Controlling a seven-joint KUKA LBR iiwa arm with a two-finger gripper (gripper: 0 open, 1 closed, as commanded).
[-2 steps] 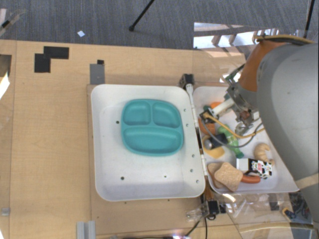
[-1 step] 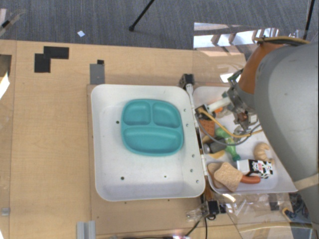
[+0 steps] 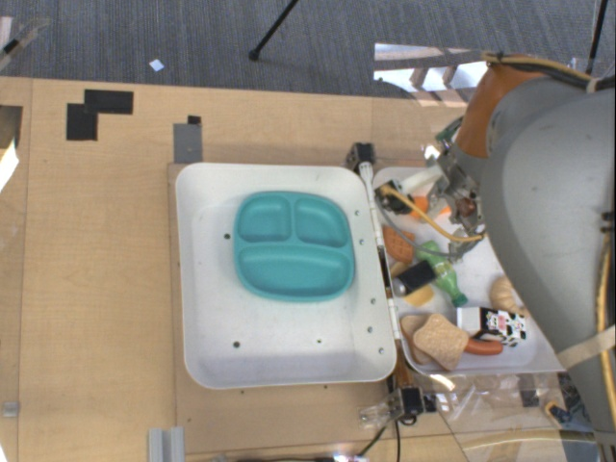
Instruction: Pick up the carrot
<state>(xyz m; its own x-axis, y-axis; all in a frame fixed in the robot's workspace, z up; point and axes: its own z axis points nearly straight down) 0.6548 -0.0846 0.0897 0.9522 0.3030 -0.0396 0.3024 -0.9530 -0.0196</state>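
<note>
Your wooden counter (image 3: pixel 87 287) carries two white bins. Nearest you in the right bin (image 3: pixel 438 364) lie a bread slice (image 3: pixel 438 340), a red sausage (image 3: pixel 481 346) and a cow-patterned toy (image 3: pixel 502 325). Farther in sit a green bottle (image 3: pixel 445 275) and a black block (image 3: pixel 416 277). Beyond them the carrot (image 3: pixel 416 203) lies near the far rim, just beside the hand (image 3: pixel 460 205); you cannot tell its grip. A teal divided plate (image 3: pixel 292 245) sits in the left bin (image 3: pixel 207 345).

teal plate (image 3: pixel 292 245), bread (image 3: pixel 438 341), sausage (image 3: pixel 482 346)
</note>
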